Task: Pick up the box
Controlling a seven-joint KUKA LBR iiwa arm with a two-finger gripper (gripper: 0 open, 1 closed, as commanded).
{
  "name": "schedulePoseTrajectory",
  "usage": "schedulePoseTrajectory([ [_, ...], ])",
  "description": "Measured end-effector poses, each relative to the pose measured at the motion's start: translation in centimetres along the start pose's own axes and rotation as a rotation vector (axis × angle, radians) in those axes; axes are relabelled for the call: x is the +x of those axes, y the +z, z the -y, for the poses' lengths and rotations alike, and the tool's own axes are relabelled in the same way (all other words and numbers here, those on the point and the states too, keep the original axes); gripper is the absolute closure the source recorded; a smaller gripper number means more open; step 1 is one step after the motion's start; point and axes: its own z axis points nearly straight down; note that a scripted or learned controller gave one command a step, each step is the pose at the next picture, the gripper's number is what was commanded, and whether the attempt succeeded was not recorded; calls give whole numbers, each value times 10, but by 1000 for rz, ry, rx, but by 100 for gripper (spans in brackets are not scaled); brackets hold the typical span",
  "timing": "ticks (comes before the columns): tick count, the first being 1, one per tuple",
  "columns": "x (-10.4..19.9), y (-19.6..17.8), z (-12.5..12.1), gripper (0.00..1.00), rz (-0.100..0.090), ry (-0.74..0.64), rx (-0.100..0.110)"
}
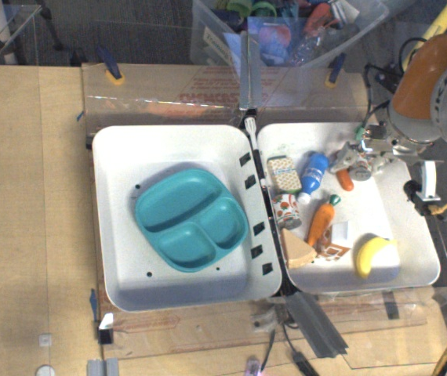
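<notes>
Your target, the small rectangular box with a checked, printed face (285, 174), lies at the far left of the right white plastic bin (412, 276), just beside the black divider between the bins (256, 202); its edges look crisp and flat, like cardboard; touching its right side you have a glossy blue bottle with a white cap (313, 172), and just near of it a small white cup with red spots (288, 209); an orange carrot-shaped toy with a green top (322, 219) lies tilted beside that cup, a tan wedge (298, 251) and a white-and-brown printed carton (332, 249) sit nearer still, and a smooth yellow lemon-shaped piece (370, 255) rests toward the near right corner; a small round red-orange piece (345, 182) lies to the right of the bottle; the two-finger metal gripper (358, 161) is at the far side of that bin, right of the bottle and apart from the box, and you cannot tell from this slant how its fingers stand; the left white bin (114, 210) holds a matte teal three-compartment tray (190, 219); beyond the bins stands a clear plastic tub of mixed coloured items (286, 14).
</notes>
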Motion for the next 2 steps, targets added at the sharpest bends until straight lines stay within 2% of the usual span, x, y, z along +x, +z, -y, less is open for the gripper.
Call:
schedulePoseTrajectory([
  [1,0,-15,-3,100,5,-3,-10],
  [2,11,-130,2,100,9,130,5],
])
